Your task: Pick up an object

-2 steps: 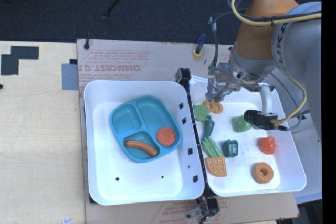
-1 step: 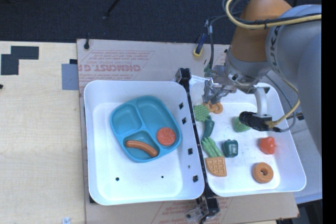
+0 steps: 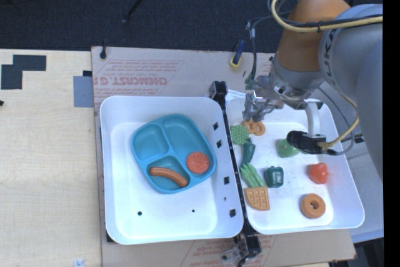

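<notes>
- In the right half of the frame, the grey arm with its orange band (image 3: 312,22) reaches down into the right-hand shallow white bin (image 3: 350,209), and its hand (image 3: 253,110) hangs near that bin's upper left corner.
- Whether the hand is clenched or released I cannot tell; nothing is visibly between its parts.
- The nearest candidate is a small orange ring-shaped toy (image 3: 255,128), lying just below the hand, beside a ridged green toy (image 3: 239,134) and a dark green pepper-like piece (image 3: 249,151).
- Further down the bin lie a tan waffle toy (image 3: 257,198), a dark green bell pepper toy (image 3: 274,176), a glazed brown doughnut (image 3: 312,205) and a red strawberry-like toy (image 3: 318,172), all well apart from the hand.
- In the left half, the other white bin (image 3: 119,209) holds a blue compartment tray (image 3: 172,134) with a sausage and a red round slice.
- Risk, as I judge it: the orange ring sits close to the bin's divider wall and touches its green neighbours, so a descent could strike the wall, nudge the cluster aside, or close on two pieces or none.
</notes>
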